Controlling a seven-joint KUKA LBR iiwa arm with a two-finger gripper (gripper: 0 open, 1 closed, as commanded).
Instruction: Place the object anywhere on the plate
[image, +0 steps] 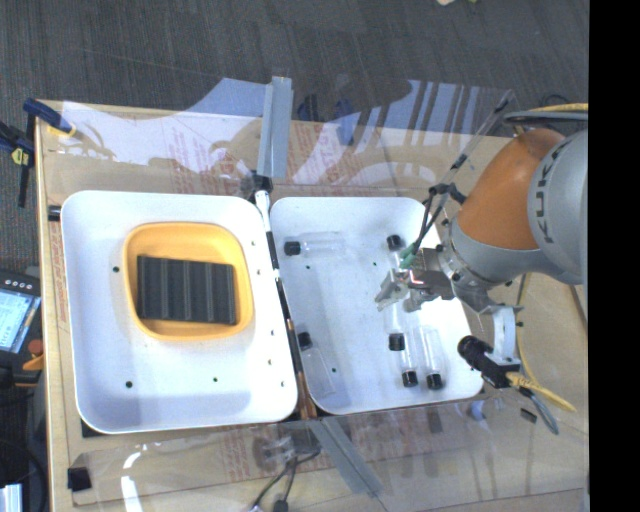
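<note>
pincer (400, 285): over right bin (340, 390), state cannot tell.
object: clear vials (420, 355), black-capped, just below pincer, long axes up-down in view.
plate (150, 240): yellow, left bin (90, 380), well apart leftward.

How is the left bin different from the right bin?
The left bin holds a yellow plate with a dark ribbed centre; the right bin holds small clear vials with black caps. The gripper is over the right bin, not the left bin. Both are shallow and white.
</note>
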